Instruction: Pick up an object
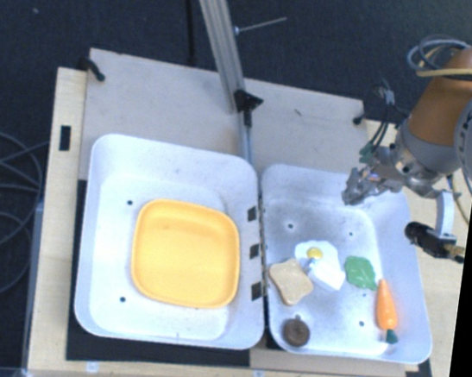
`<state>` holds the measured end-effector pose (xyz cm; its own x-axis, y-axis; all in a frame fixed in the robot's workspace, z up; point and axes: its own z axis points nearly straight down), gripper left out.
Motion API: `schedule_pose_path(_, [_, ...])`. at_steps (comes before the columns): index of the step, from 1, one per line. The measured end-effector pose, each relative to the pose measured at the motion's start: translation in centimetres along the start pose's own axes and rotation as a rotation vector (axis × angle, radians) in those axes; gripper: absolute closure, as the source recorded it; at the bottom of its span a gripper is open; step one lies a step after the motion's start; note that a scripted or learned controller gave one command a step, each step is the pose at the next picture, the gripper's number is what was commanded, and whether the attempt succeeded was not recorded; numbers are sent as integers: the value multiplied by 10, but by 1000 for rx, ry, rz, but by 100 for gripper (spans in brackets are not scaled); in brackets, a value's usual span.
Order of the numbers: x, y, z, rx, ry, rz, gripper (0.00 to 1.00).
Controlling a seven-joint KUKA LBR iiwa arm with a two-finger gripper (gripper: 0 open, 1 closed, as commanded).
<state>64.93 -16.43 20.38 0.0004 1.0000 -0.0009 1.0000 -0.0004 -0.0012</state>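
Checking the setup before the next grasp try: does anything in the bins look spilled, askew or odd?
Nothing stands out. The yellow plate lies flat in the left bin; the carrot, toast and other toy foods sit inside the right bin.

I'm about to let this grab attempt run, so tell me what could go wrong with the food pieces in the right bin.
The toast, fried egg and a white piece sit bunched together, so closing on one may nudge or snag a neighbour. The carrot lies close to the right bin's wall, which may block a finger. The gripper hovers near the bin's far edge, away from every item, so a straight descent would likely close on nothing.
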Motion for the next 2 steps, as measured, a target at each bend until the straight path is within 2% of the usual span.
schedule_pose_path(1, [56, -7, 1, -2, 1, -3, 100])
schedule_pose_path(2, [109, 4, -4, -2, 2, -4, 100])
